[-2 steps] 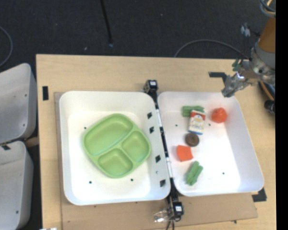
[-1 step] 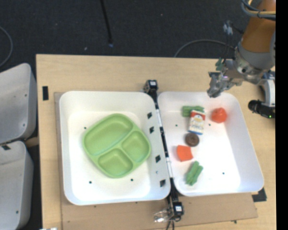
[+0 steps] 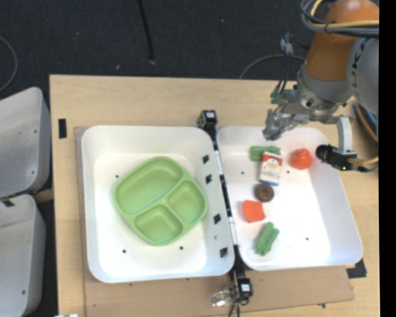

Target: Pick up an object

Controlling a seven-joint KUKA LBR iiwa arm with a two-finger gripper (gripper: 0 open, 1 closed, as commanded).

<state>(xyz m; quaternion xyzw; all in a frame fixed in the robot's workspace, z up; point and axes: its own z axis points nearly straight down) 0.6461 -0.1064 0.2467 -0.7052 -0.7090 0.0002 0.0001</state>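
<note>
In the right bin (image 3: 330, 230) lie several small things: a small white carton with red and blue print (image 3: 270, 168), a green piece (image 3: 259, 152) just behind it, a red rounded piece (image 3: 301, 158), a dark brown disc (image 3: 264, 192), an orange-red block (image 3: 253, 211) and a green pickle-like piece (image 3: 266, 238). My gripper (image 3: 273, 131) hangs over the bin's far edge, just above and behind the green piece and the carton. Nothing shows between its fingers.
The left bin (image 3: 105, 256) holds a light green divided plate (image 3: 160, 200). A black-clipped divider (image 3: 218, 190) separates the two bins. A white chair (image 3: 13, 177) stands left of the bench.
</note>
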